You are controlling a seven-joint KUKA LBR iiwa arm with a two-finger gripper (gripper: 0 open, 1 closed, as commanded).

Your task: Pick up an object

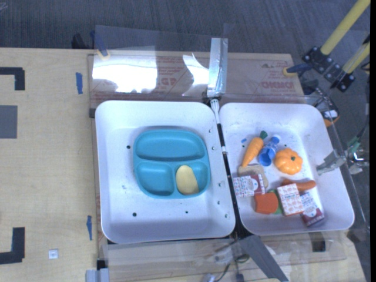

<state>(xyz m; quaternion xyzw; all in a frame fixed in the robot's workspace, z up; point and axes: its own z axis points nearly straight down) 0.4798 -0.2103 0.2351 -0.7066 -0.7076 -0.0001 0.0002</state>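
My jaws hang at the right rim of the right bin, spread or pressed together I cannot tell, while the toy foods cluster mid-bin toward its near edge, on a pale wooden surface with grey carpet beyond its far edge.

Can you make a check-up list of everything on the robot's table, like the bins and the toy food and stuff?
Surface: wooden bench bearing a left bin and a right bin, side by side.
Job's things: right bin holds a carrot, an orange pumpkin, a blue toy and small cartons.
Clutter: a blue sectioned tray in the left bin, with a yellow piece in its lower right section.
Grippers: nothing seen.
Cables: nothing seen.
Surroundings: clear panel behind the bins; yellow poles at upper right.
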